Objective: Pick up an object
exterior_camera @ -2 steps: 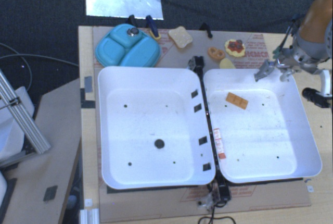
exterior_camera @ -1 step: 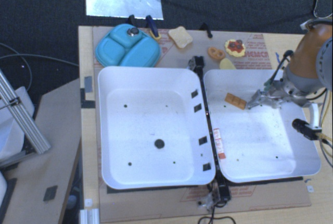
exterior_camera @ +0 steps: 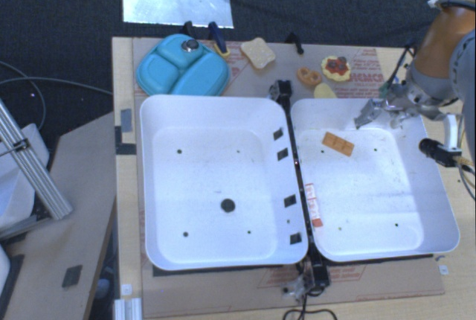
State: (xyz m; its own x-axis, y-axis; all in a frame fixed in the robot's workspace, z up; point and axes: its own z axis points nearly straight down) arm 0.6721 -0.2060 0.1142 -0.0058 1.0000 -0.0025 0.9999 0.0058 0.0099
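Note:
An orange rectangular wafer-like piece (exterior_camera: 338, 143) lies flat in the right bin (exterior_camera: 431, 229), toward its far left part. A small dark round object (exterior_camera: 227, 205) rests on the floor of the left bin (exterior_camera: 171, 251), near the middle. My gripper (exterior_camera: 370, 116) hangs at the far edge of the right bin, a little right of and beyond the orange piece, and apart from it. The grey arm with its orange band (exterior_camera: 448, 34) enters from the right. I see nothing in the gripper.
Behind the bins lie a blue divided plate (exterior_camera: 182, 67), a toast slice (exterior_camera: 257, 53), a small pretzel-like toy (exterior_camera: 309, 76), a tart toy (exterior_camera: 336, 67) and a pale yellow piece (exterior_camera: 324, 91). A black divider with clips (exterior_camera: 291, 162) runs between the bins.

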